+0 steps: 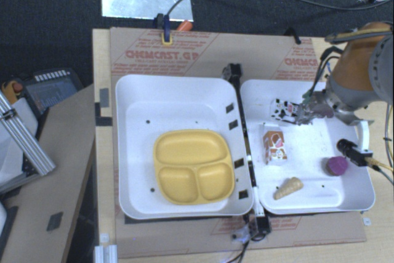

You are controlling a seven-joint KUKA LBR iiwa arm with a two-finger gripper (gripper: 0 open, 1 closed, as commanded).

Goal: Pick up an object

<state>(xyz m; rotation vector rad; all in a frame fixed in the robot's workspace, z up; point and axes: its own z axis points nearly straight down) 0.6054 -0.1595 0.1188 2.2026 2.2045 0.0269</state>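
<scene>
- Grey and orange-banded, the arm (360, 71) is seen reaching in from the right, with its gripper (300, 113) lowered over the upper part of the right bin (354, 194).
- Whether the gripper is wide or narrow cannot be told; the tip is too small and dark to be read.
- Just left of the gripper, a small white card with dark marks (280, 108) is seen on the bin floor, very near or touching the tip; which of the two cannot be made out.
- Below and slightly left of the gripper, a little red-and-white carton (274, 146) lies flat.
- Further below, near the front wall, a tan cone-shaped piece (288, 188) is found.
- Below and to the right of the gripper, a purple round object (336, 165) rests.
- Well to the left of the gripper, a yellow divided tray (193, 165) is held in the left bin (132, 132).
</scene>
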